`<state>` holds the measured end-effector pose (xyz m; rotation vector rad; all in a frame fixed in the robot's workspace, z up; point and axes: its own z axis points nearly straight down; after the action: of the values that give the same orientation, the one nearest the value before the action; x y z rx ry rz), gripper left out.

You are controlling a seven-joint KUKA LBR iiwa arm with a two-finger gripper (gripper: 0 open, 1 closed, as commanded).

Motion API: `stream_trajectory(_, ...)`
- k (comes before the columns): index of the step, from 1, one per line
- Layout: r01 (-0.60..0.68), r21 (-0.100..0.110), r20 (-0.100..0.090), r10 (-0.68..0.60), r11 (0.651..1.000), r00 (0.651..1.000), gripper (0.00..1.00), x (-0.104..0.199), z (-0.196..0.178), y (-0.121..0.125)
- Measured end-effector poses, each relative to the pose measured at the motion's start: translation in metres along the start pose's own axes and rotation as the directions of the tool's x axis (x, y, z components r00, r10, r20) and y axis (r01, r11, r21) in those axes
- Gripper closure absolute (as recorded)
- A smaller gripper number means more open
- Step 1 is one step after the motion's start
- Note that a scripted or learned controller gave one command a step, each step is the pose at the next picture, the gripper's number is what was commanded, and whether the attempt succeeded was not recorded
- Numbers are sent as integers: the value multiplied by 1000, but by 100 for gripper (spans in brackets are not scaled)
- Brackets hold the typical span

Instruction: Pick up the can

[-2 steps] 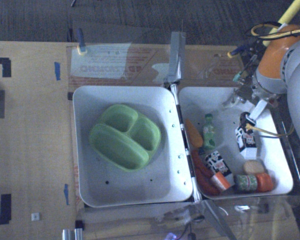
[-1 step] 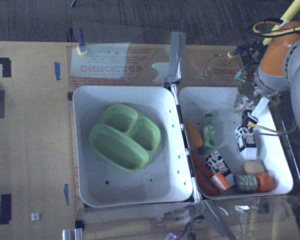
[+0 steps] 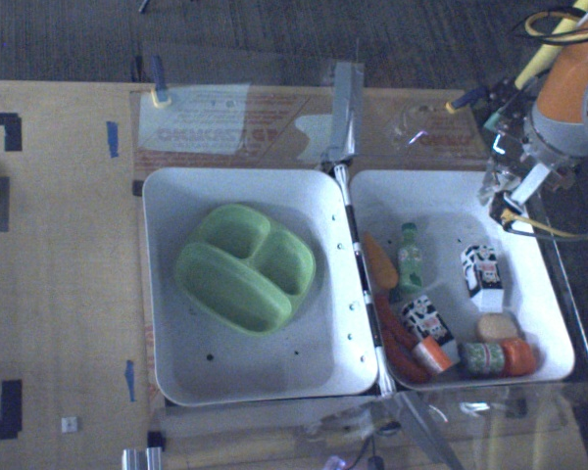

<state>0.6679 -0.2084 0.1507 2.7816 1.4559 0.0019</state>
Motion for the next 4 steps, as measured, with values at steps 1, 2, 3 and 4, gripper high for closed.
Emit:
stream_trajectory(1, 19, 5, 1, -19, 1000, 1000, 100, -4, 39, 2)
stream_trajectory(2, -235, 1, 0, 235, 972, 972, 100, 3, 11, -3)
stream_trajectory(3, -234, 5, 2, 234, 972, 972, 100, 1, 26, -13)
stream_trajectory(4, 360, -2, 0, -360, 933, 933, 100, 8, -137, -25)
